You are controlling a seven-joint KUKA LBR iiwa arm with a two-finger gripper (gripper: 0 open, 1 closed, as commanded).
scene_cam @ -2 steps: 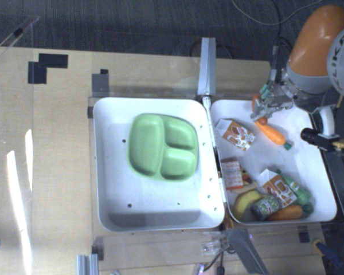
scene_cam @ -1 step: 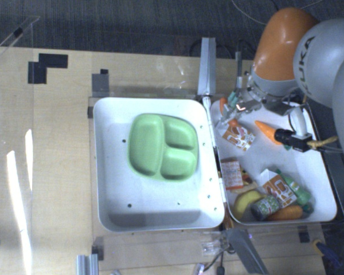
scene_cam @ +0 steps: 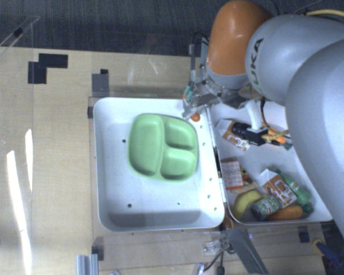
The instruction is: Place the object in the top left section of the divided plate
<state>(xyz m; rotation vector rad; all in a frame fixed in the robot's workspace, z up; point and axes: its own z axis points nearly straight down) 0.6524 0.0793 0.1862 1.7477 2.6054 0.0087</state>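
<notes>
The green divided plate [scene_cam: 163, 146] lies in the left bin [scene_cam: 112, 211]. At its 1 o'clock, the claw [scene_cam: 194, 111] hangs over the bin's rim, pinching a small orange-red object [scene_cam: 195, 118]. "KUKA" lettering shows partly on the grey arm [scene_cam: 286, 50], which enters from 3 o'clock above the right bin's [scene_cam: 324, 208] packaged items.
</notes>
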